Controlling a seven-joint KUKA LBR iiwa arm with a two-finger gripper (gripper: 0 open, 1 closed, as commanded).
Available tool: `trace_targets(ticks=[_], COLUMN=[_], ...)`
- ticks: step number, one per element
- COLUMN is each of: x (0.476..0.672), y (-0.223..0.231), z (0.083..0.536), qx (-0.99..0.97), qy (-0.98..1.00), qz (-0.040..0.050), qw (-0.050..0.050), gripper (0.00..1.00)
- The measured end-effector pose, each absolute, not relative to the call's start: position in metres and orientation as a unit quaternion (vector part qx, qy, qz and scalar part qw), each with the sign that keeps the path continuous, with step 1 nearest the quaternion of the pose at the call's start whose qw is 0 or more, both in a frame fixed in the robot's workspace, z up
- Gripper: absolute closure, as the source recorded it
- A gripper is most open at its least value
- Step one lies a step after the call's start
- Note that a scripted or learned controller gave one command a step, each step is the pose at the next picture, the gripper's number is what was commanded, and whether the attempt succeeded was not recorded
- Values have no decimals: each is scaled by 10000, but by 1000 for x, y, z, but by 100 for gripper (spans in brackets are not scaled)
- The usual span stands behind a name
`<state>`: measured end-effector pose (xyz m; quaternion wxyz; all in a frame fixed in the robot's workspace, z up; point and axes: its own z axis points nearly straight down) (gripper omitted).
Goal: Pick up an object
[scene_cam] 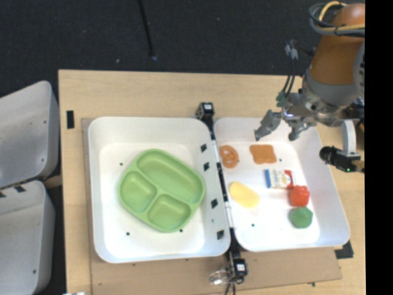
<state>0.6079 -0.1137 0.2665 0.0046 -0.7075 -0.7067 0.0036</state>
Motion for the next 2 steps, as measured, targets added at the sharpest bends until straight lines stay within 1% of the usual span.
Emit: trace_targets(ticks=[1,2], x=[610,604], y=[-114,-115], z=[273,212], qx=[-7065,-7074], qy=[-7078,-7068], qz=[0,20], qw=[-3,10], gripper=[0,0])
